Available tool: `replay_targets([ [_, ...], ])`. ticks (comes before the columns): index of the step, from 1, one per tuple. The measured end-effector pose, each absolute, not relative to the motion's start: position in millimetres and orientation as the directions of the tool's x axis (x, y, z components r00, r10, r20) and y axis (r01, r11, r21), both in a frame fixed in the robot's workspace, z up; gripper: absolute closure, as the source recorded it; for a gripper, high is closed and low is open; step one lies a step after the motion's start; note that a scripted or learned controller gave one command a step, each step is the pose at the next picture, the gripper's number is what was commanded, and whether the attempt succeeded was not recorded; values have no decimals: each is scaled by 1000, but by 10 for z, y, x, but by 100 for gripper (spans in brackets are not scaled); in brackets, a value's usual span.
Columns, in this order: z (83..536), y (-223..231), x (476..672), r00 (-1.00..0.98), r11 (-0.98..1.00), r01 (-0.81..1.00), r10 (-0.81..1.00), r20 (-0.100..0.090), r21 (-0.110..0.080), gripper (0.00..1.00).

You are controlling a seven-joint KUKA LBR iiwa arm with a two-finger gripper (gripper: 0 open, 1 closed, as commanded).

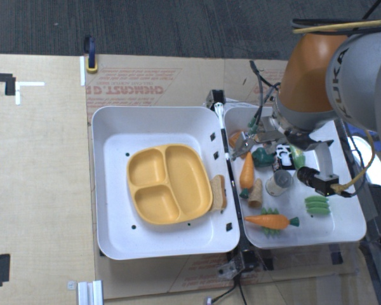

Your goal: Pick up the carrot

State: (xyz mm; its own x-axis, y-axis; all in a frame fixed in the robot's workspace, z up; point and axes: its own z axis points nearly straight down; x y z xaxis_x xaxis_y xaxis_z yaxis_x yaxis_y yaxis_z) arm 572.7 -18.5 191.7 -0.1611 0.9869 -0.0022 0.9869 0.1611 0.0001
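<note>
Claw [249,140]: metal fingers low over the back left corner of the right bin [343,230], beside the divider between the two bins; whether parted or closed cannot be told, and nothing is seen between them. Carried by the grey arm [362,75] with its orange band [311,62], entering from the right; black cables hang around the wrist.

Carrot [246,171]: orange, lying lengthwise just below the claw, near the right bin's left wall, apart from the fingers.

Second carrot [268,221]: orange with a green top, lying crosswise near the front of the right bin, on a green spiky piece.

Other contents of the right bin: tan cork-like piece [256,194] just beside the first carrot's lower end; dark green item [263,156]; small grey cup [280,181]; green ridged piece [317,205] toward the right.

Left bin [108,170]: holds a yellow divided plate [168,184] with three compartments, and a slice of bread [218,192] touching the plate's right edge.

Table [32,189]: pale wood, with a cardboard sheet [133,84] under the bins.
</note>
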Motion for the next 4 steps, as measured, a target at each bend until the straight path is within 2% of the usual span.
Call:
replay_targets([
  [4,1916,-185,5726,-161,161,987,987,-2,0,0],
])
